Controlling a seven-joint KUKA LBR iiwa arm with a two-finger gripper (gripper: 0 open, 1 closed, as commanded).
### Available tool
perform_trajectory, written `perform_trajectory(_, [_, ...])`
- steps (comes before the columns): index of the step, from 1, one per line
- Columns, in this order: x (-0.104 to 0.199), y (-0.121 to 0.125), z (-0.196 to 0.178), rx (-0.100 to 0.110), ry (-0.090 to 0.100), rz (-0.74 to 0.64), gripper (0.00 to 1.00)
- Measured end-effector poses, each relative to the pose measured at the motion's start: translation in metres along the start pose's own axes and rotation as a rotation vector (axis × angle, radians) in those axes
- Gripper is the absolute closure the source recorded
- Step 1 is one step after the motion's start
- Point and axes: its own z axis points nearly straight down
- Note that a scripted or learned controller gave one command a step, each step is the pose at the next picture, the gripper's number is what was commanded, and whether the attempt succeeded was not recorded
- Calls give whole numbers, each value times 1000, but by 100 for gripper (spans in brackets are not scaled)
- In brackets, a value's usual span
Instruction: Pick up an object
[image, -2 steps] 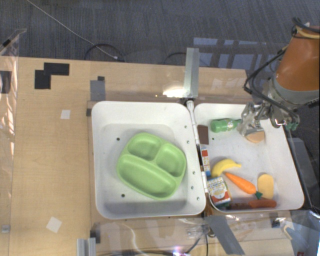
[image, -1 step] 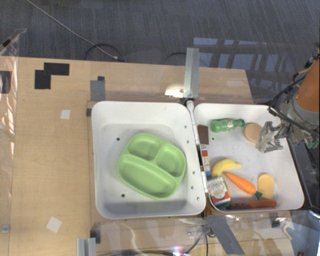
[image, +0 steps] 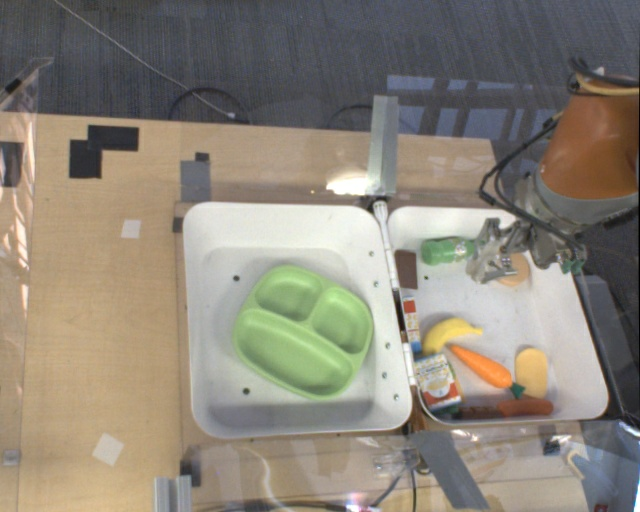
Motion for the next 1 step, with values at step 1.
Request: perform_trajectory(1, [21,-81,25,3,4,-274,100])
